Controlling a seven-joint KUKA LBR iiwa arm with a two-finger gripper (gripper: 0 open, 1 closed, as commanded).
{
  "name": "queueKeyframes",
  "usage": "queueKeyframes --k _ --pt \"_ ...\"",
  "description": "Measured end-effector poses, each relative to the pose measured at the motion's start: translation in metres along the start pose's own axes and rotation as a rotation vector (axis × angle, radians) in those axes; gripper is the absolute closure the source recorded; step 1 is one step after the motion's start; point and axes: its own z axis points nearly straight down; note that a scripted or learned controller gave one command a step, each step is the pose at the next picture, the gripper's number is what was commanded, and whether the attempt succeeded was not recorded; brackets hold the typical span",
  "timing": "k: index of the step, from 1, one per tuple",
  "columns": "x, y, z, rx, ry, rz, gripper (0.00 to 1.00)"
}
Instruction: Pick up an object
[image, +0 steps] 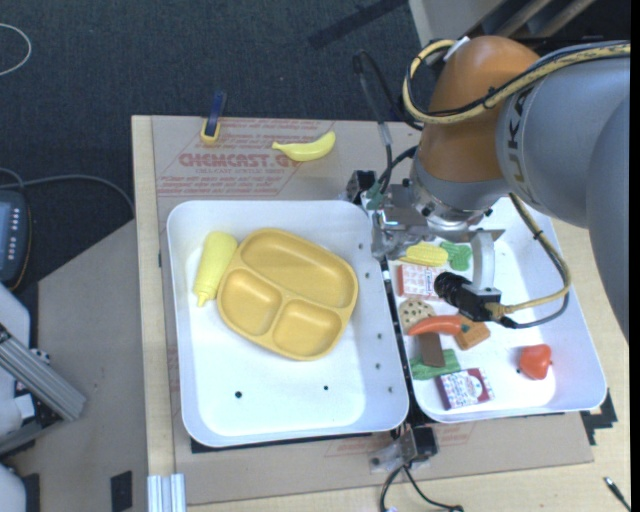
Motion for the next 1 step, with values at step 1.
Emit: queueKeyframes --k 1 --pt "0.0515 -0.0202 -0.0169 -0.002 0.002 -0.002 1.00"
